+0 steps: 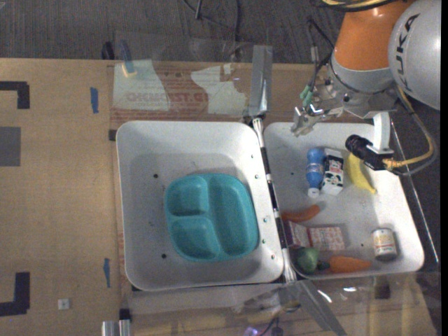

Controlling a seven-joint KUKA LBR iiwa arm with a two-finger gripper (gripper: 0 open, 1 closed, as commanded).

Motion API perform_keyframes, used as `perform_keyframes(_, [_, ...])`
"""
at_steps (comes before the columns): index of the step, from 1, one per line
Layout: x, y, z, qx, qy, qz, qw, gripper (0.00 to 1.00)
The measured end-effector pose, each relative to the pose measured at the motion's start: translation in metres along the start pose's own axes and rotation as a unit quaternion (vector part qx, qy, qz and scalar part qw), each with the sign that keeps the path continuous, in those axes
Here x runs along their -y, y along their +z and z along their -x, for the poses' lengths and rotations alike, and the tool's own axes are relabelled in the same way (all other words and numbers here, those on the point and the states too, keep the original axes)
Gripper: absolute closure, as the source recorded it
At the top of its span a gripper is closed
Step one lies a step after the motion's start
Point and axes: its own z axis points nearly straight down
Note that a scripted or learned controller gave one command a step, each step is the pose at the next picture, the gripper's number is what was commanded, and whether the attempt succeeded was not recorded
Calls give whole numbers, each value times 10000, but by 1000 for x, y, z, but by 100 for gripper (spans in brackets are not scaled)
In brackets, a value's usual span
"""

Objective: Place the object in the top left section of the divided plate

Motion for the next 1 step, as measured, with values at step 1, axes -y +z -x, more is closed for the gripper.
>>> perform_keyframes(1, [66, 55, 8, -12, -604, -7, 9982, 100])
